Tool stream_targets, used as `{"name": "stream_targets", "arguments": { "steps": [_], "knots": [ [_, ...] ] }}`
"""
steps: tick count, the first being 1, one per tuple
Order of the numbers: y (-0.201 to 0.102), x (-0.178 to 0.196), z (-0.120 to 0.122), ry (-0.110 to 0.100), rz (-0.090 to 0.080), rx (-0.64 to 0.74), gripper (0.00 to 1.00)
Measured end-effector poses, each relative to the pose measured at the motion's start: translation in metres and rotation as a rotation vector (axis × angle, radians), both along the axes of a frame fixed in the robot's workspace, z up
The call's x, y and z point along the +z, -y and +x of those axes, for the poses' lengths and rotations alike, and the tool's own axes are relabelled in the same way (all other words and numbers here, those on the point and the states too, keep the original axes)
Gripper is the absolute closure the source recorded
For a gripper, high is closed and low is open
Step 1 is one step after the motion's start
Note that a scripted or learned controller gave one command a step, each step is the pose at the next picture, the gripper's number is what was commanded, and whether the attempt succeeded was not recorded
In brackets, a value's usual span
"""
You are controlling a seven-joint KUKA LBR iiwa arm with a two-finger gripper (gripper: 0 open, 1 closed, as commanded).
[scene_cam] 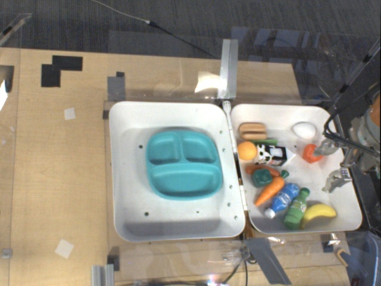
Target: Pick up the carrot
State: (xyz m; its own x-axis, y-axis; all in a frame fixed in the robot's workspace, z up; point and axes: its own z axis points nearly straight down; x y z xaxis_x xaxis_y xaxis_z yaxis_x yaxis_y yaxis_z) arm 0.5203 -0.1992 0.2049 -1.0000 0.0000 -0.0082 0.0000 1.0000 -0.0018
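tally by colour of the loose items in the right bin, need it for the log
Orange: 3 – tapered orange carrot, round orange fruit, small orange-red piece
Green: 2 – green bottle, dark green lump
Blue: 1 – blue bottle
Yellow: 1 – yellow banana
White: 1 – white oval
Tan: 1 – tan bun
Black-and-white: 1 – spotted carton
Total: 10

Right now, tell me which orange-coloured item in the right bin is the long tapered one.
The carrot, lying slantwise beside the blue bottle; the orange fruit is round.
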Motion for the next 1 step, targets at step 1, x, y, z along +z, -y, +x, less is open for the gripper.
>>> {"name": "stream_targets", "arguments": {
  "steps": [1],
  "knots": [
    [-0.0487, -0.0356, 0.0057, -0.001, 0.003, 0.0, 0.0]
  ]
}}
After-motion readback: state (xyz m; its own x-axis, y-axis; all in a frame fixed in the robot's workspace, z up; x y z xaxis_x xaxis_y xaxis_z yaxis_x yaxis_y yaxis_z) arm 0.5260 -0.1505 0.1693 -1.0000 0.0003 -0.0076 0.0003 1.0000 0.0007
